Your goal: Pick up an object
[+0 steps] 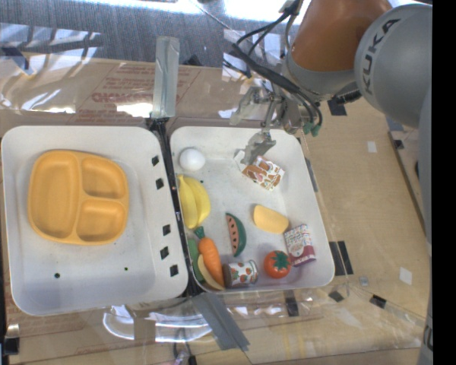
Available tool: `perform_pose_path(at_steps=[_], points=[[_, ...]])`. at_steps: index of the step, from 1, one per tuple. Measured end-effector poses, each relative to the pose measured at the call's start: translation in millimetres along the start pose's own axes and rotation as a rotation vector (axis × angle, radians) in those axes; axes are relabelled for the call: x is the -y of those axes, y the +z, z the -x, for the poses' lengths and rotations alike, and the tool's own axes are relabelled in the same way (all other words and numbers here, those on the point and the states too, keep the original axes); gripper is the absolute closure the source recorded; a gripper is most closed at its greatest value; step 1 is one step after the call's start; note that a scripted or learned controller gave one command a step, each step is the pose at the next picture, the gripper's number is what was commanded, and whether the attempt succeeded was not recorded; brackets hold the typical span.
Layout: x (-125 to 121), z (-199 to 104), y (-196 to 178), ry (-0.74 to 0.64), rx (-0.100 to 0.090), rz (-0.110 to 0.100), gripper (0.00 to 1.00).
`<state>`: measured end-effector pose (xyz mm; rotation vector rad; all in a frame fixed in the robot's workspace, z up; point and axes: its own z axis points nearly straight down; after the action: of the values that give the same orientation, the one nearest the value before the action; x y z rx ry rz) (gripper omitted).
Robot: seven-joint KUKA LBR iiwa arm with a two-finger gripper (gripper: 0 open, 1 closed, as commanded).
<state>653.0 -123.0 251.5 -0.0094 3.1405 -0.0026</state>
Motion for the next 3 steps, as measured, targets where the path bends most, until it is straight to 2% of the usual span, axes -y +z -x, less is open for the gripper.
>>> perform_pose_path(at_steps=[1,2,3], points=[[23,-46,140,0.029,-0.009,0.003,0.0],[78,-128,148,0.065,0.024,-0.004,0.0],[86,-146,117,-0.259,0.004,0.0,0.0]])
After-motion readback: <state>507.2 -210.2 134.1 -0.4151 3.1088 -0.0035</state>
